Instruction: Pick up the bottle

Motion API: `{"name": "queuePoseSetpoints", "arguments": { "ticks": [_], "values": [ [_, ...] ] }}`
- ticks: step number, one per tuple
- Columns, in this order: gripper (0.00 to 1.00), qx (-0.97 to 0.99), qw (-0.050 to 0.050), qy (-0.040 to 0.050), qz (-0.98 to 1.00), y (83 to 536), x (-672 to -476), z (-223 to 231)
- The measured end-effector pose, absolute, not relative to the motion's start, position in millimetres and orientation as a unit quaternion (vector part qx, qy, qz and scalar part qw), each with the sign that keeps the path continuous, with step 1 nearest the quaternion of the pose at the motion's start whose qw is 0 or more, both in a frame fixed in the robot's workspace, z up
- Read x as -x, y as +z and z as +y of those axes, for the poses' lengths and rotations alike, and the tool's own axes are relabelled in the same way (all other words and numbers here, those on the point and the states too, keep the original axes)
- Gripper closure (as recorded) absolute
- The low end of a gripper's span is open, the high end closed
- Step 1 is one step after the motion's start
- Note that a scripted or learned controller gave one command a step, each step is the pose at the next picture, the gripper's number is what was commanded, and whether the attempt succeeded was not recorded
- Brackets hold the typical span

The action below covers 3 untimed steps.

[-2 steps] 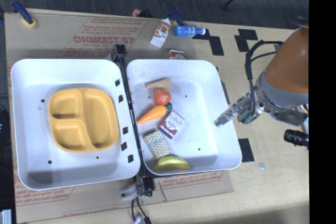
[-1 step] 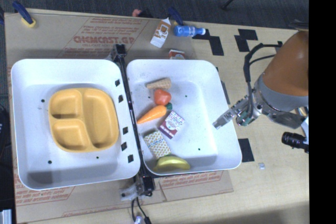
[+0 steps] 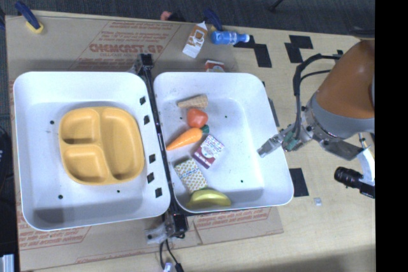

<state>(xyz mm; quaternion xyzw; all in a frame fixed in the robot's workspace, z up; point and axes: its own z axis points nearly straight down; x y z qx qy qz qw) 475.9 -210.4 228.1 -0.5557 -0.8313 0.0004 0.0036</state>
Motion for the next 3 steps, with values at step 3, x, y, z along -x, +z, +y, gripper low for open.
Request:
{"name": "queuePoseSetpoints", "arguments": {
  "ticks": [3],
  "values": [
    [1.0,0.442,0.002,0.0002,-0.897,229.6,-477.3,-210.7]
  ]
}}
